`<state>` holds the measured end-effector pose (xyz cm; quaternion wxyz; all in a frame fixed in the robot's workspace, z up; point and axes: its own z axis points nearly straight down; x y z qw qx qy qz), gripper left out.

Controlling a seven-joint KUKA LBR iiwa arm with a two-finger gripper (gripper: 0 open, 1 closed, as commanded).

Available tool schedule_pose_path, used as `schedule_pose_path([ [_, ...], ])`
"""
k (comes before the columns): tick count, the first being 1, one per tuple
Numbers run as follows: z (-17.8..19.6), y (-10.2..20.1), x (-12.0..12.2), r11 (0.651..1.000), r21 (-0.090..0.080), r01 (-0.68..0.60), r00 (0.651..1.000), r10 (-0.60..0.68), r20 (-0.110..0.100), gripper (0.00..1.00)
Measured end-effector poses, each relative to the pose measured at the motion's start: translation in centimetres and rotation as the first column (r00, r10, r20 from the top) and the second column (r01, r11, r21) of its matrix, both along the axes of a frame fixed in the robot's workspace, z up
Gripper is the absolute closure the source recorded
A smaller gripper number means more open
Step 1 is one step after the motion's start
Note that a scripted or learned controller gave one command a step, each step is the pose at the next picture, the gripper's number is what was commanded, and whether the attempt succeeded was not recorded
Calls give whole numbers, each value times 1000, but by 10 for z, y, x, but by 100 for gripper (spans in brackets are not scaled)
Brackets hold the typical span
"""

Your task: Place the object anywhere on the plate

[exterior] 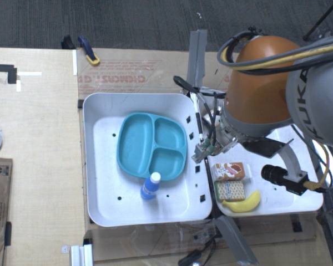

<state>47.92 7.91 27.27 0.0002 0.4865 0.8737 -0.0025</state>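
Overhead, arm (266,82) bent low over the bins' shared edge; gripper (202,151) beside plate (152,146), grip unreadable.

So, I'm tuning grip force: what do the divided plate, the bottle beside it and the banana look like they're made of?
The plate looks like moulded plastic: uniform turquoise, smooth, rounded compartment ridges. The bottle seems to be plastic too, with a blue body and white cap, though it's too small to be sure. The banana has an even, glossy yellow; whether real or a plastic replica, I can't tell.
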Motion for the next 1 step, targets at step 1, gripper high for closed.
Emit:
schedule_pose_path([
  [1, -67, 89, -2, 998, 2, -62, 998, 62, -1, 100],
])
